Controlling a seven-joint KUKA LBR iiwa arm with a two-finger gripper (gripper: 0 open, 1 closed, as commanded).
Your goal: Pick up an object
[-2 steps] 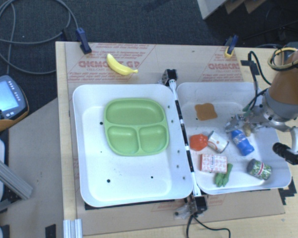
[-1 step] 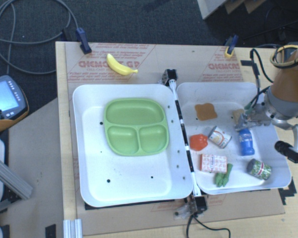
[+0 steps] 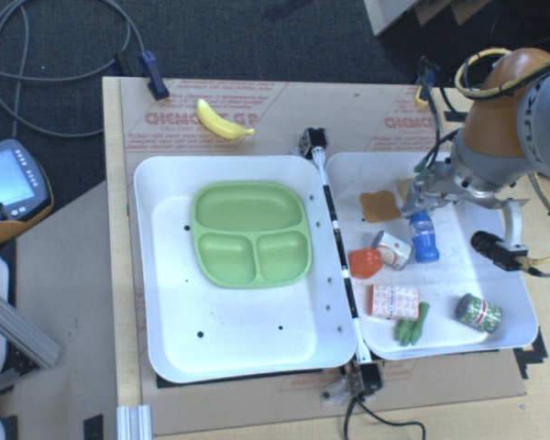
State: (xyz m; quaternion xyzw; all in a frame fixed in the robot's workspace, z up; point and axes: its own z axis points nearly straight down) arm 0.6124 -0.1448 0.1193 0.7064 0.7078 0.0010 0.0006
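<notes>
My end effector (image 3: 428, 200) low over right bin (image 3: 513, 333), at the blue bottle (image 3: 424, 237).
Bottle lies in the bin's upper middle, top end beneath my wrist; grip state: cannot tell. Green tray (image 3: 251, 233) in left bin (image 3: 165, 337); banana (image 3: 222, 122) on table (image 3: 119, 246).

Arm (image 3: 518, 108) cut off at right edge; blue bottle (image 3: 423, 236) top hidden under wrist.

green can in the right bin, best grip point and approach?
Likely best from straight above, closing across the middle of the green can's round body. It lies on its side near the right bin's front right corner, apart from the other items, so both flanks look free. Set the fingers across its long axis; along the axis they would meet the end faces.
</notes>
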